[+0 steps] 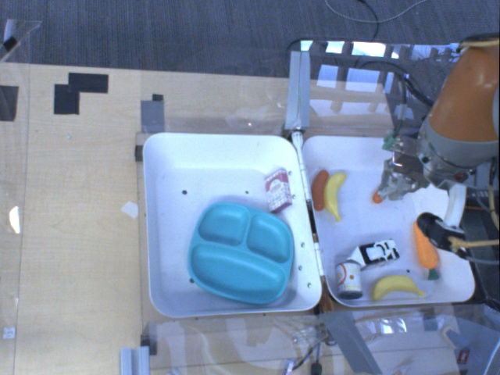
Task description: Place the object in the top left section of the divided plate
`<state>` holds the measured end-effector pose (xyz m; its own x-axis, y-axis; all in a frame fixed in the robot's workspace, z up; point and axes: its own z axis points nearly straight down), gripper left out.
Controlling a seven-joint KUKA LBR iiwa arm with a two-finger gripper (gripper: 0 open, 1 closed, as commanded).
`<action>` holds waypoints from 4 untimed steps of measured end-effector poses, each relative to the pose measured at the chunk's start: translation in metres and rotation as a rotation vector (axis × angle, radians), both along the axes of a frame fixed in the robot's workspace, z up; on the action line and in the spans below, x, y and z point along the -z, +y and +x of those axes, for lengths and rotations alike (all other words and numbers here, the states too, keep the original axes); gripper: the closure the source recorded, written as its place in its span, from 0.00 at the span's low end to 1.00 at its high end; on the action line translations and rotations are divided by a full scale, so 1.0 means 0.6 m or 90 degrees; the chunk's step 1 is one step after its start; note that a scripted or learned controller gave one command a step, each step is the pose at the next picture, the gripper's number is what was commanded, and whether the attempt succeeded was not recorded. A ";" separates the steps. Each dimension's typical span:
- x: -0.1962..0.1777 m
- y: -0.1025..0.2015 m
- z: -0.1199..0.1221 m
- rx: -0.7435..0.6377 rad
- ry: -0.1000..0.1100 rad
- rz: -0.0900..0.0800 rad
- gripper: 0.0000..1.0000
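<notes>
Dark carpet (195, 14) behind wooden bench (70, 233)

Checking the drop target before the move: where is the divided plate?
The blue divided plate lies in the left bin, toward its front, just below the small red packet.

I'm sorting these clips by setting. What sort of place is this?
Most likely a robotics lab bench, not a kitchen: two white bins sit on a wooden bench with black marker patches, toy food such as a banana lies in one, and a cable trails across grey carpet.
</notes>
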<state>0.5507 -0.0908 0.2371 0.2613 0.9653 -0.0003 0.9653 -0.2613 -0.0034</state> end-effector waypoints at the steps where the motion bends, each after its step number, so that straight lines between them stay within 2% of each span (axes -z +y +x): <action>1: 0.076 0.133 -0.105 -0.006 0.000 0.000 1.00; 2: 0.061 0.244 -0.104 -0.212 -0.001 0.000 1.00; 3: 0.093 0.161 -0.105 0.081 0.001 0.000 1.00; 4: -0.162 0.252 -0.102 0.005 -0.003 -0.002 1.00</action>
